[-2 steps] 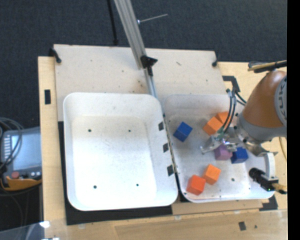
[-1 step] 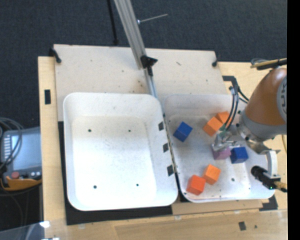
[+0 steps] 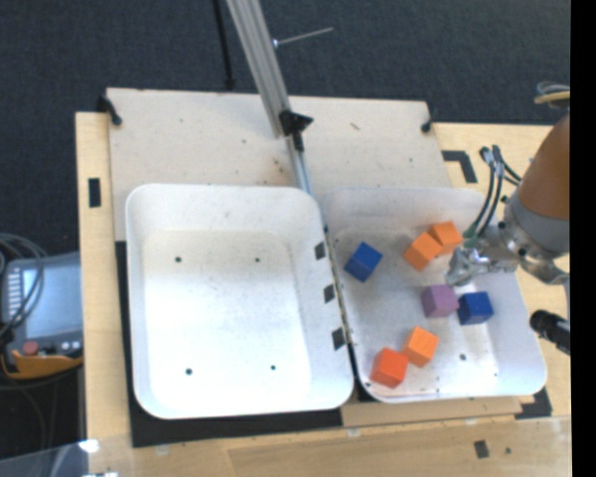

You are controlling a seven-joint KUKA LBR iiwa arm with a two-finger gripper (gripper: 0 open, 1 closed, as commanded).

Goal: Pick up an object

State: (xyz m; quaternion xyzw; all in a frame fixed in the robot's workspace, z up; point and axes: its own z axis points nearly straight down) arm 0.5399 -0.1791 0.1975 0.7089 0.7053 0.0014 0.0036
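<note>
While the jaws hover low in the right bin, their state impossible to tell, no block is lifted yet, the purple block lying just below them.

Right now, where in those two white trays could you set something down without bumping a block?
The left tray is bare across its whole floor. In the right tray, the blocks crowd the middle and front; the gripper hangs by the purple block. Room remains along its back edge.
</note>
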